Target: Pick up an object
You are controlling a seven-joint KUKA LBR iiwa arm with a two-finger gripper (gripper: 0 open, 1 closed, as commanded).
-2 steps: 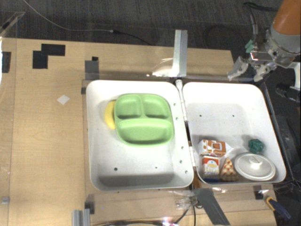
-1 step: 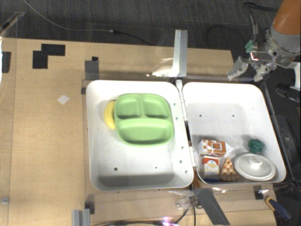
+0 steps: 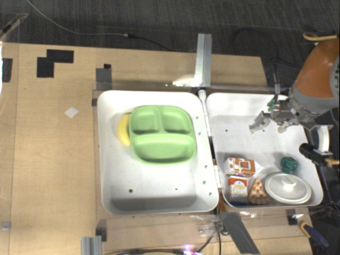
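Observation:
My gripper [image 3: 270, 125] hangs over the upper part of the right bin [image 3: 234, 116], its two fingers spread open with nothing between them. Below it, along the bin's front, lie a red and white snack box [image 3: 241, 167], a second small box [image 3: 238, 188], a brown patterned packet [image 3: 258, 192], a round white lid [image 3: 287, 187] and a small dark-green object [image 3: 289, 164]. The gripper is apart from all of them, above bare bin floor.
The left bin [image 3: 154, 190] holds a green divided plate [image 3: 159, 133] with a yellow object [image 3: 124, 130] partly tucked under its left edge. A metal post [image 3: 204, 57] stands behind the wall between the bins. The orange-banded arm [image 3: 319, 73] reaches in from the right.

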